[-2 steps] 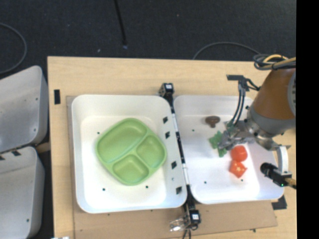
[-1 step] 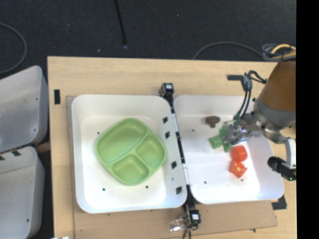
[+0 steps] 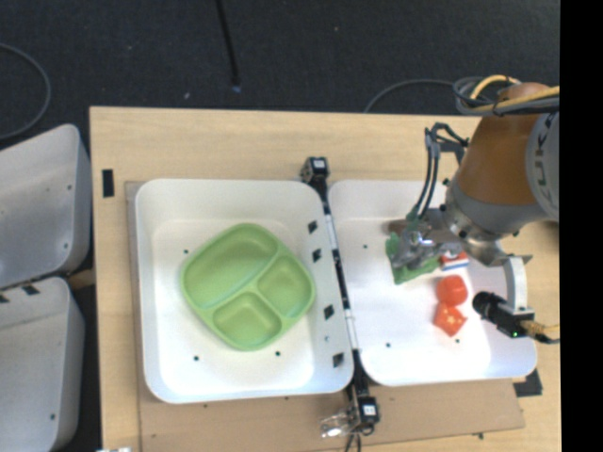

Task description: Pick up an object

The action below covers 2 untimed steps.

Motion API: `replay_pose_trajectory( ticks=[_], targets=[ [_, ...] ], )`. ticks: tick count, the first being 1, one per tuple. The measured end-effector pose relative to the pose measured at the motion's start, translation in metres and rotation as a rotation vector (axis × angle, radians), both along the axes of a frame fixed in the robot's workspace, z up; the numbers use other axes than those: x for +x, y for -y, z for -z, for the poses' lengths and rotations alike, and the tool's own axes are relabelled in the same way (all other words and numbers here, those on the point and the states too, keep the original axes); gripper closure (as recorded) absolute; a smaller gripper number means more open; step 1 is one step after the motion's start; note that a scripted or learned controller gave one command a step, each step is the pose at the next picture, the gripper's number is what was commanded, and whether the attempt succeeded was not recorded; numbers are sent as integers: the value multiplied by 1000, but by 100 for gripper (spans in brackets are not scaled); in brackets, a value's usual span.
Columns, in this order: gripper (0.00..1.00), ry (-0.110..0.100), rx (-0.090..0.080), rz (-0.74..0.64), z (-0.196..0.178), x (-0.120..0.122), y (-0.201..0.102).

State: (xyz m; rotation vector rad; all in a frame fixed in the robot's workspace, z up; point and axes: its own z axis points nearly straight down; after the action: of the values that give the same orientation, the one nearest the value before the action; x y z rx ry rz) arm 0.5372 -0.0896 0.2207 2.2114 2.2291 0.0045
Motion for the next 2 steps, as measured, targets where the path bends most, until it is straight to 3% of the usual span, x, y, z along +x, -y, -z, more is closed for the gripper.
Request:
replay_pose_trajectory(
  ticks=[2],
  targets=[
    [100, 0, 1, 0, -27, -16, -103]
  ],
)
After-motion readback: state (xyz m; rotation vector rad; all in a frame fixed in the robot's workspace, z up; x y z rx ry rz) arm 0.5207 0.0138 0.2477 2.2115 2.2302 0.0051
